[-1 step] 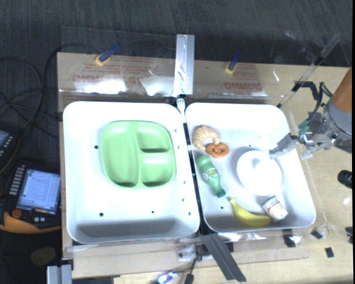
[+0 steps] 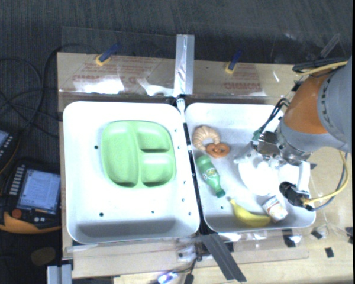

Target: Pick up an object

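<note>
Arm (image 2: 319,108) reaches over the right bin (image 2: 225,114) from the right. Gripper (image 2: 266,158) hangs low over the bin's right half; its state can't be told from this angle.

Nearest candidates lie below it: a small can (image 2: 274,207) with red-and-white label, tipped on its side in the near right corner, touching the banana (image 2: 248,213). Banana is smooth, yellow, curved, long axis roughly along the near wall.

Left of the gripper: green bottle (image 2: 209,174), glossy plastic, long axis slanting toward the near side. Beyond it, a croissant (image 2: 206,135) and a glazed donut (image 2: 218,149), just beside each other.

Left bin (image 2: 83,218) holds a green divided plate (image 2: 138,152), matte.
</note>
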Robot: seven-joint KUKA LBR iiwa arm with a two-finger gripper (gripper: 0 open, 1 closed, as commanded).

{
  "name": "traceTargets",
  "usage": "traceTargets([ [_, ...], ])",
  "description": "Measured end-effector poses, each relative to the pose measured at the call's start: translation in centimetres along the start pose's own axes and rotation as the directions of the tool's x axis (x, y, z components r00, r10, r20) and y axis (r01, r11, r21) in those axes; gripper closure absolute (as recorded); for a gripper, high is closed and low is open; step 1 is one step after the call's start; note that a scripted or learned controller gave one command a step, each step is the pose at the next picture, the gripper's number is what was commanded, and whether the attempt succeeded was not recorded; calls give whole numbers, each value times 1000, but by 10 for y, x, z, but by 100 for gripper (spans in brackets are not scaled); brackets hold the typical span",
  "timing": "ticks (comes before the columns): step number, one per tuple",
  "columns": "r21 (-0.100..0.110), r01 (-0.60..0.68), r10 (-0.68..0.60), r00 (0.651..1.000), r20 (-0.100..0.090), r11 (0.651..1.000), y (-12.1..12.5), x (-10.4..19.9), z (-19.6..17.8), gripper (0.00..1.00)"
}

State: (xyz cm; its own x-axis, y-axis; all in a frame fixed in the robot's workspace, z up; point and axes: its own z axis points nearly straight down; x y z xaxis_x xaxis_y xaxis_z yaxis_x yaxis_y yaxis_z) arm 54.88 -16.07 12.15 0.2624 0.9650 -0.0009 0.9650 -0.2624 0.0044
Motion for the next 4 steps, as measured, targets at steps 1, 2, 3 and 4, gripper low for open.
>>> traceTargets([
  [1,6,287,-287,958,-1,958,11,81,-62,0],
  [2,-9,447,-447,894,3,894,32,55,22,0],
  [3,-12,361,-361,933,6,933,77,77,28,0],
  [4,-19,410,-410,912,11,912,68,78,26,0],
])
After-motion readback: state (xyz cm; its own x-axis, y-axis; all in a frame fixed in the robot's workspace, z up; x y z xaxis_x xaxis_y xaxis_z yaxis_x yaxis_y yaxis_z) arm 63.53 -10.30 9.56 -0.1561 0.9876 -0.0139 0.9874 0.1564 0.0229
